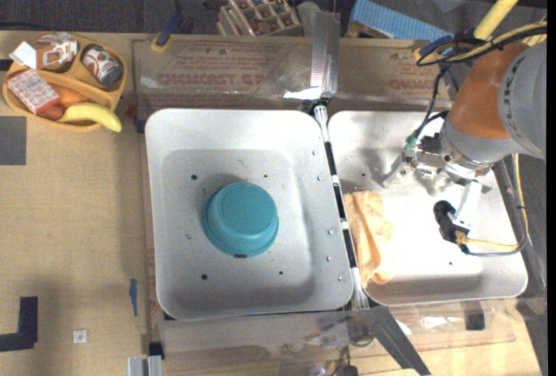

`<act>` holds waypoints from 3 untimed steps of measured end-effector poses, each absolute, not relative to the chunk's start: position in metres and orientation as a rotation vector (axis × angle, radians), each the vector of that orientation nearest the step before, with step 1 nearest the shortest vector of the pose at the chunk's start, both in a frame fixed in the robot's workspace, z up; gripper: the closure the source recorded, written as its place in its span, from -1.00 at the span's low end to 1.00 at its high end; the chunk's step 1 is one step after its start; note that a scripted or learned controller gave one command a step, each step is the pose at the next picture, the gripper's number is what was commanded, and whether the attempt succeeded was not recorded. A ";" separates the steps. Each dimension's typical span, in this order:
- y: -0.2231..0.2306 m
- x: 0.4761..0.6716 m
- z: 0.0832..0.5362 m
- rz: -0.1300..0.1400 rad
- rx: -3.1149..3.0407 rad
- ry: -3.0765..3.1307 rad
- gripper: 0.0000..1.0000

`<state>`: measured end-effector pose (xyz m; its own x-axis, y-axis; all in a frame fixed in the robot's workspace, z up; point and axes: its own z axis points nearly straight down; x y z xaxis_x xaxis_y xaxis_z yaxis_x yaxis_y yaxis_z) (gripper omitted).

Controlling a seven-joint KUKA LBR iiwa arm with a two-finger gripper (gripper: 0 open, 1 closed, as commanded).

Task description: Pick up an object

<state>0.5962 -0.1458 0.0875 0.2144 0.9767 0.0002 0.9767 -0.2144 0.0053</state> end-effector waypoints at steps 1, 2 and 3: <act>-0.191 0.610 0.133 0.002 2.318 2.115 -1.00; -0.211 0.666 0.172 0.002 2.288 2.146 -1.00; -0.215 0.648 0.285 0.001 2.071 2.354 -1.00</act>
